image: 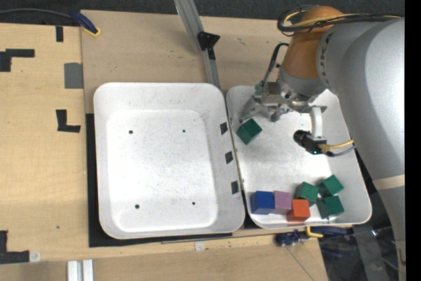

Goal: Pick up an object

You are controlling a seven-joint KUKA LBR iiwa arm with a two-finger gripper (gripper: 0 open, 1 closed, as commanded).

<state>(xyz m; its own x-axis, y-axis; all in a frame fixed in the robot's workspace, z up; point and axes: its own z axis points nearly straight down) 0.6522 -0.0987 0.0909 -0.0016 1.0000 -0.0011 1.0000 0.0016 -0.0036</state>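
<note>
My gripper (261, 114) hangs over the upper left part of the right bin (283, 161), its two fingers (246, 112) spread apart and open, with nothing between them. A tilted green block (249, 132) lies just below the left finger, near the bin's left wall, and is not held. Along the bin's front edge sit a blue cube (263, 201), a purple cube (283, 200), an orange cube (300, 208) and three more green blocks (306, 192), (332, 185), (330, 206).
The left bin (158, 158) stands beside the right one, sharing a raised divider (230, 141). A grey metal rail (187, 3) runs diagonally down from the top to the bins' back edge. The arm's bulky grey body (375, 89) covers the right bin's right side.
</note>
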